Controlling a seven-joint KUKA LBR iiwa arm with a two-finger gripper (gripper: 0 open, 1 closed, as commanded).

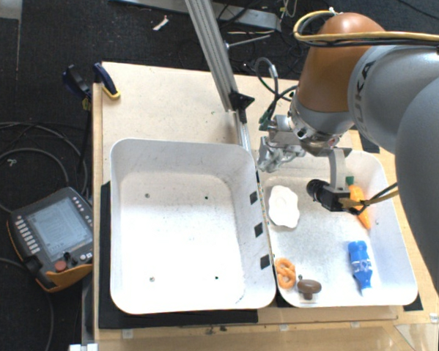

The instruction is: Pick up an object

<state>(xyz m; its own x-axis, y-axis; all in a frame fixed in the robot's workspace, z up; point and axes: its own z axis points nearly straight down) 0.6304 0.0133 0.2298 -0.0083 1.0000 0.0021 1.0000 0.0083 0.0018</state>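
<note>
Step in hand: approach. Nothing picked yet, as far as I can judge. The gripper (270,158) hangs at the far-left corner of the right bin (399,239), close to the wall it shares with the left bin (121,166). Jaws: I cannot tell if they are apart or together, and I see no object between them.

Nearest candidate is the white lump (284,206), just camera-side of the gripper and beside the shared wall. Next move, my guess: shift over the lump, descend, close. It looks flat and wide, so a grip may slip.

Also in the right bin: orange pretzel (285,271), brown knob (308,288), blue piece (358,263), orange piece (363,214). The wall crowds the lump and the pretzel.
</note>
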